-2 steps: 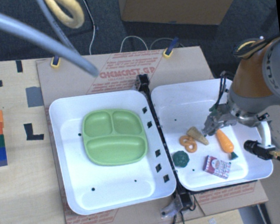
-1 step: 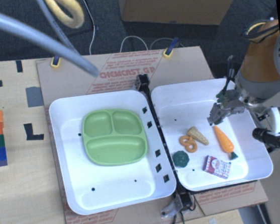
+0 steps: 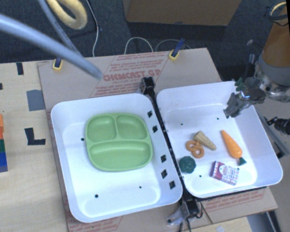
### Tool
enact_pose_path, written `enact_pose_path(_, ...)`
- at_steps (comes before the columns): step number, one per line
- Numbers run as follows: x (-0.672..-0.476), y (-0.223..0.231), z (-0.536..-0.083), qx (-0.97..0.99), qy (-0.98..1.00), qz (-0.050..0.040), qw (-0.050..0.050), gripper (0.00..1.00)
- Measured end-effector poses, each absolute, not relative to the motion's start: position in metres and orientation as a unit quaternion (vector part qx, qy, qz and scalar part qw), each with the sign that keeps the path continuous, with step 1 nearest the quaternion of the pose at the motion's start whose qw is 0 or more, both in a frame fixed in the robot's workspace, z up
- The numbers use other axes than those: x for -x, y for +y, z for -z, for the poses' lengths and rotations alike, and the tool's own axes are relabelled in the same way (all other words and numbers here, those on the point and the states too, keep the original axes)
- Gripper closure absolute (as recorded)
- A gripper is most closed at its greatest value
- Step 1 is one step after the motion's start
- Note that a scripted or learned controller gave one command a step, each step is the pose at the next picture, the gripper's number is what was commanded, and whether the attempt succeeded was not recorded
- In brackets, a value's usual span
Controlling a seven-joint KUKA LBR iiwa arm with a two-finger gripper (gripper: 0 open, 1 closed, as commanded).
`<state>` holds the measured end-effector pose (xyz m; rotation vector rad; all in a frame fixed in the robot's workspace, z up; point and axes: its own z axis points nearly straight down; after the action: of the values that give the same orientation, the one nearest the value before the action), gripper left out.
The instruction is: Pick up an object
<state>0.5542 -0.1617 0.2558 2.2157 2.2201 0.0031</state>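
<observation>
Jaw opening cannot be told: the gripper (image 3: pixel 235 104) is seen as a dark, blurred mass over the right bin (image 3: pixel 196 106) at about 2 o'clock of its floor, and nothing is seen held in it. It is judged to be poised above the bin so that a descent can be made onto one of the loose items, which are all gathered in the bin's lower half. The carrot (image 3: pixel 231 144), orange, tapered, with a green tip, is placed at 4 o'clock and lies nearest the gripper. A red packet (image 3: pixel 224 173) is found at 5 o'clock, a dark green lump (image 3: pixel 186 164) at 7 o'clock, and a pretzel (image 3: pixel 194 147) touching a tan cone (image 3: pixel 205 140) near the centre. A green divided plate (image 3: pixel 119 141) is kept apart in the left bin (image 3: pixel 82 199).
</observation>
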Motion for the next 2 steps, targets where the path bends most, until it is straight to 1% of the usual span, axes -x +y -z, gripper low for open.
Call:
enact_pose_path(1, -0.555, -0.161, -0.281, -0.706, 0.708, 0.0, 0.001, 1.0)
enact_pose_path(2, -0.558, -0.104, -0.264, -0.705, 0.709, 0.0004, -0.002, 1.0)
